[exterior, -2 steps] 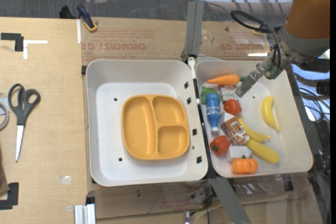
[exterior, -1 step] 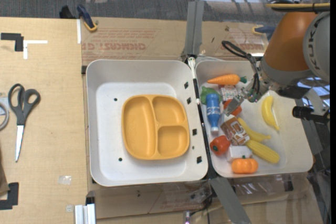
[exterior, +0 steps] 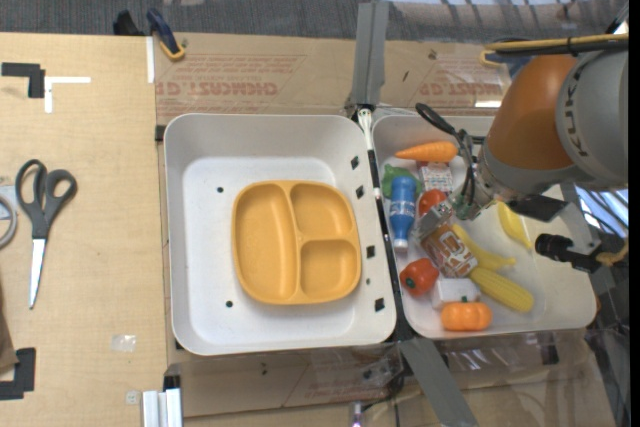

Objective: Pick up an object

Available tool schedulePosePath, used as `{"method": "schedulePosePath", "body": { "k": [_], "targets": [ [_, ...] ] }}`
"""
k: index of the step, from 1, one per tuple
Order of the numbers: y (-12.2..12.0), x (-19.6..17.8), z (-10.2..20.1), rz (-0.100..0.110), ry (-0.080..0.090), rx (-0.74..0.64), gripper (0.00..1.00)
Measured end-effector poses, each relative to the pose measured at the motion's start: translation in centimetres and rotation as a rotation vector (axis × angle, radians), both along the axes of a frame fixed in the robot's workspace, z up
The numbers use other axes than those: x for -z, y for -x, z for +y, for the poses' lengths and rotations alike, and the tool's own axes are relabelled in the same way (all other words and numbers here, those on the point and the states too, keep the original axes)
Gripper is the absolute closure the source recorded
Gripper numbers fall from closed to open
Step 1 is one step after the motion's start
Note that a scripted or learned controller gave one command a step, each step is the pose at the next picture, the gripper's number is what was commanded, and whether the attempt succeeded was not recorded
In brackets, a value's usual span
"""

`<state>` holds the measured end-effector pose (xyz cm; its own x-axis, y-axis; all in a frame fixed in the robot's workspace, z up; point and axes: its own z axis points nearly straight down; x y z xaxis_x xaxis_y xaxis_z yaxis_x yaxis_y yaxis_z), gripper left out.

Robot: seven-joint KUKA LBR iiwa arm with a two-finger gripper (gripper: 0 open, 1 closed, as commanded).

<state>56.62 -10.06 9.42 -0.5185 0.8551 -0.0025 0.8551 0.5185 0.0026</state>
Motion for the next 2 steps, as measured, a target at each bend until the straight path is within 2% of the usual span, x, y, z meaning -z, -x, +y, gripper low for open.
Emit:
{"method": "schedulePosePath", "body": {
  "k": [2],
  "targets": [
    [5.3, 0.2, 0.1, 0.003, -0.001, 0.415, 0.00]
  ]
}}
